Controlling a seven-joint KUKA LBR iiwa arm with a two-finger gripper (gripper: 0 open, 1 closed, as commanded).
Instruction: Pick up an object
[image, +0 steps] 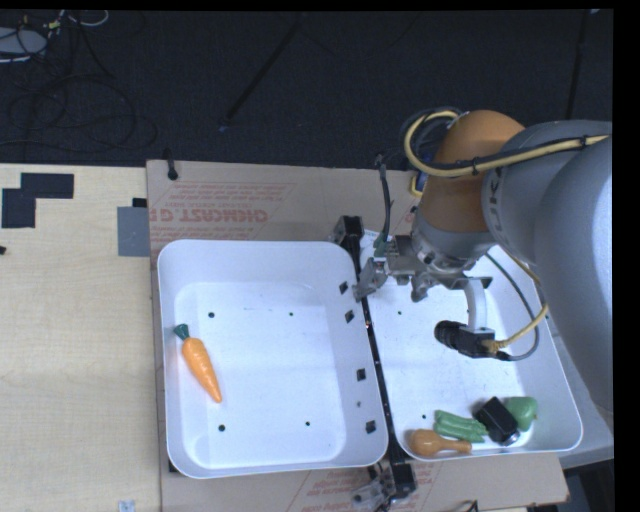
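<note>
Dark floor (200, 80) strewn with cables (60, 30), pale wooden bench (70, 350), printed cardboard sheet (250, 200) on top

Two white bins (255, 255) side by side, brown cardboard (250, 200) beneath (printed lettering), pale wooden benchtop (70, 350)

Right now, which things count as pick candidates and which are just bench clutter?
Pick candidates: carrot in left bin; green vegetable, black block, tan pear-shaped piece in right bin.

Lying about: cardboard sheet under the bins, dark floor cables, grey patch.
</note>
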